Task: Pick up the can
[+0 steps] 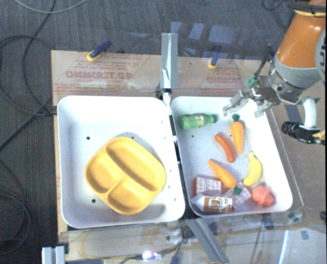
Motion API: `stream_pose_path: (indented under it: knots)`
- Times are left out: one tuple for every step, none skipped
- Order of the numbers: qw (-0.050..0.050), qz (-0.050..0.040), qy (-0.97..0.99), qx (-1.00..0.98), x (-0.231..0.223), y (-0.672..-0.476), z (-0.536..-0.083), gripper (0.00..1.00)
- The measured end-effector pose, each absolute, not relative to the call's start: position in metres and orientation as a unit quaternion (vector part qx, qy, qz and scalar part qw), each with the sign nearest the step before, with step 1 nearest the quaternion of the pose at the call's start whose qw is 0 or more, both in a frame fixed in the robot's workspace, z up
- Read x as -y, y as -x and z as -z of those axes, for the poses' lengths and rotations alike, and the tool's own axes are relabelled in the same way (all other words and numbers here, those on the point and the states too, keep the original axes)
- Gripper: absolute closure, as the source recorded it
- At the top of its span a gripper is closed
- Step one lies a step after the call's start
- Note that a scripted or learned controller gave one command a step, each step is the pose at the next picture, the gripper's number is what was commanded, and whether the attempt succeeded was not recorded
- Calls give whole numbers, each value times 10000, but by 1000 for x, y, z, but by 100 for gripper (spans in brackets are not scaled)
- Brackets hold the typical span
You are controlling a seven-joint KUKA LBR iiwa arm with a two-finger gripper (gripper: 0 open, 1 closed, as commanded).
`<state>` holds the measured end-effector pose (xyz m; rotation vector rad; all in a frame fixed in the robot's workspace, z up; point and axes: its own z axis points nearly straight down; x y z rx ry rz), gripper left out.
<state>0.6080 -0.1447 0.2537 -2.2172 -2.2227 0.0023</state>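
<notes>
The can [208, 185] has a red and white label and lies on its side near the front of the right bin [278, 153]. My gripper [245, 106] hangs over that bin's far right part, just above the top of an upright carrot [238, 136]. It is open, its fingers spread with nothing between them. The can is well apart from it, toward the near left of the bin.
Around the can lie an orange-labelled bottle [215, 204], a slanted carrot [222, 173], a banana [254, 170] and a red fruit [262, 196]. A green bottle [197, 121] and a sausage [225, 147] lie farther back. A yellow divided plate [126, 174] fills the left bin [75, 125].
</notes>
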Motion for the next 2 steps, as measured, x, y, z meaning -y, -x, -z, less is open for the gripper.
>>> stream_pose_path:
  knots:
    - [13,-16,7328,6804,96,-595,-162,0]
    - [29,-18,7671,6415,98,-492,-112,0]
